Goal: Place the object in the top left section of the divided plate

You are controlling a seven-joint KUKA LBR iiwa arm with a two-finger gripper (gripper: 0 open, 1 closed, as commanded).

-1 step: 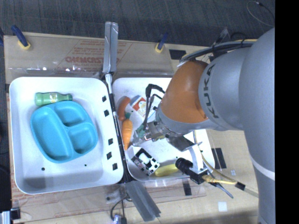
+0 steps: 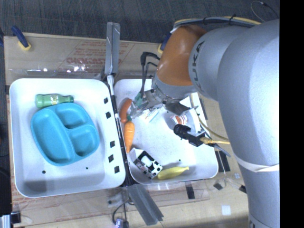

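Long tapered orange plastic carrot [image 2: 128, 133] is lying in right white bin [image 2: 209, 167]; my claw [image 2: 137, 104] is hovering beside its top, spread unreadable.

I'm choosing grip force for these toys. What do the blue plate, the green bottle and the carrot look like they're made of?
Plate: likely moulded plastic, matte, one even blue, with soft rounded dividers. Green bottle: probably plastic, somewhat glossy, with a pale highlight along its side. Carrot: looks like toy plastic or rubber, smooth uniform orange; which one is too small to tell.
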